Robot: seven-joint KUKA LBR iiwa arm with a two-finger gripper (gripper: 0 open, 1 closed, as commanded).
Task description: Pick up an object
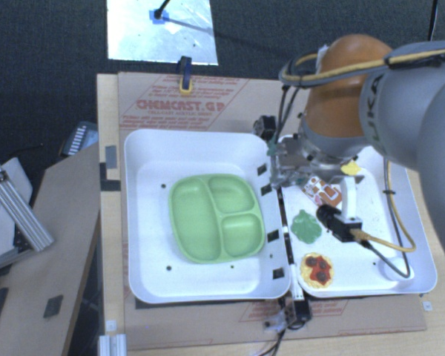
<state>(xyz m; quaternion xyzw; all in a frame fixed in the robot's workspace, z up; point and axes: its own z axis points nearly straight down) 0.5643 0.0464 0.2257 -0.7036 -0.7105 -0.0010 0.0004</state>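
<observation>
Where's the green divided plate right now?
The green divided plate lies flat in the left bin, right of its centre, near the divider between the bins.

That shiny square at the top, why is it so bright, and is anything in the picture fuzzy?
In the camera view, the silvery sheet glares because it bounces light back at the camera; the white bins look bright too, with soft shadows along their walls. The green divided plate is fairly sharp, while the small toys near the arm are a bit blurry.

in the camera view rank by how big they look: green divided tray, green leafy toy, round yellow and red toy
1. green divided tray, by far the largest
2. green leafy toy and round yellow and red toy: too alike to rank
</observation>
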